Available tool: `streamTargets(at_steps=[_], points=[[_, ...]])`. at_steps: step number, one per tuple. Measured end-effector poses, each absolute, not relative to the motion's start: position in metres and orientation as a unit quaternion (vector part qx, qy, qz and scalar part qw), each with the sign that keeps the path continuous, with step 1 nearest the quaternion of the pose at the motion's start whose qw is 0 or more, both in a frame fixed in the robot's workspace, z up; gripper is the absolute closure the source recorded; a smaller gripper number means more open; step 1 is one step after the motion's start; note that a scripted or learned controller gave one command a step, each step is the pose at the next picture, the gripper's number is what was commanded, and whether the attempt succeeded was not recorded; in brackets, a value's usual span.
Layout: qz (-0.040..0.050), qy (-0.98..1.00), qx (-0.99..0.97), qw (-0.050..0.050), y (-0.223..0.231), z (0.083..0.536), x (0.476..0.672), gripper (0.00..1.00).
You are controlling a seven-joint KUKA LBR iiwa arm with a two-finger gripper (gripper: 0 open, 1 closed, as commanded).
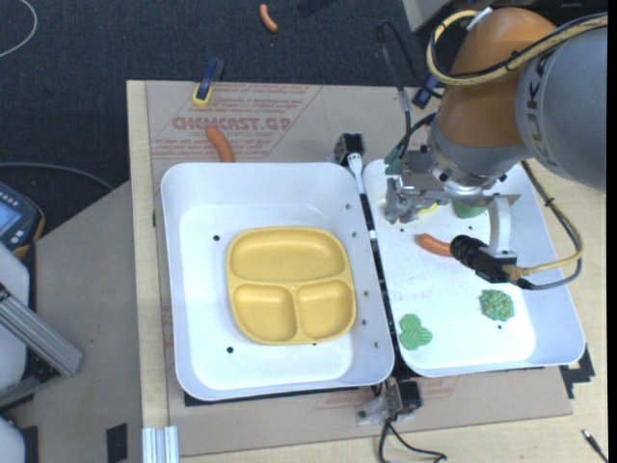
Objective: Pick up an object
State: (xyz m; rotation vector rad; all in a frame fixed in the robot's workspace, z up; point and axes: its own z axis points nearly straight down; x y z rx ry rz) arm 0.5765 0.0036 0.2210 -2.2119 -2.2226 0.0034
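My gripper (405,204) hangs over the upper left part of the right bin (549,340), close to the divider between the two bins. An orange carrot-like piece (433,244) lies in that bin just below and to the right of the gripper, apart from it. Lower in the bin lie a flat green leafy piece (415,332) and a bumpy green lump (496,304). Another green piece (469,208) peeks out from under the wrist. Nothing shows between the fingers.
The left bin (193,258) holds a yellow divided plate (289,284). A black cable plug (479,258) hangs over the right bin. On the bench behind the bins lie an orange sausage-like piece (221,144) and a blue-and-yellow clip (205,83).
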Motion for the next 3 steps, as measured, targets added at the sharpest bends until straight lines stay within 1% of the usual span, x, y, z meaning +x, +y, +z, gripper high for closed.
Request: streamTargets(at_steps=[1, 2, 3], points=[[0.0005, -0.709, -0.705, 0.003, 0.06, 0.223, 0.55, 1.0], [0.0015, -0.707, -0.708, 0.002, 0.046, 0.214, 0.557, 1.0], [-0.0014, -0.707, -0.707, -0.001, 0.042, 0.235, 0.558, 1.0]])
